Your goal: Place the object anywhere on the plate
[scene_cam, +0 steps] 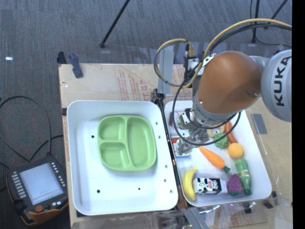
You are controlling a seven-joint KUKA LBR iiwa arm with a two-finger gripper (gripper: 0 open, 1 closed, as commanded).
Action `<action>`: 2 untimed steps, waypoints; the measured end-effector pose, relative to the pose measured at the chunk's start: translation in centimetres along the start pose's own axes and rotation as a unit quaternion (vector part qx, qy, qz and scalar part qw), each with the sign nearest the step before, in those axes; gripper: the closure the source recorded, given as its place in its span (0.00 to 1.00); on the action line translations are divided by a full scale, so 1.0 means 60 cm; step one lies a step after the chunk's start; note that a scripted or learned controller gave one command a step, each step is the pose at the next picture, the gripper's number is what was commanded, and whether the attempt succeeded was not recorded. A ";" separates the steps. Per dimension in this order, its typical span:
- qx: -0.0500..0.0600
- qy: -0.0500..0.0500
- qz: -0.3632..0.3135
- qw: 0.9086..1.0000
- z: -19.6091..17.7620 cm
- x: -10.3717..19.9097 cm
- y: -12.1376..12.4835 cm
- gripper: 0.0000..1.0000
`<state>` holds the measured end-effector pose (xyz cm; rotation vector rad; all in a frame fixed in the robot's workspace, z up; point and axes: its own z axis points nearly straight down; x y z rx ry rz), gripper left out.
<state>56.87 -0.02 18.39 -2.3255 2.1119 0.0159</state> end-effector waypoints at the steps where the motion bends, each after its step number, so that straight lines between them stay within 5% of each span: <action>1: 0.004 0.001 -0.084 0.996 -0.079 -0.022 -0.114 1.00; 2: -0.001 0.001 -0.119 0.993 0.051 0.167 -0.106 1.00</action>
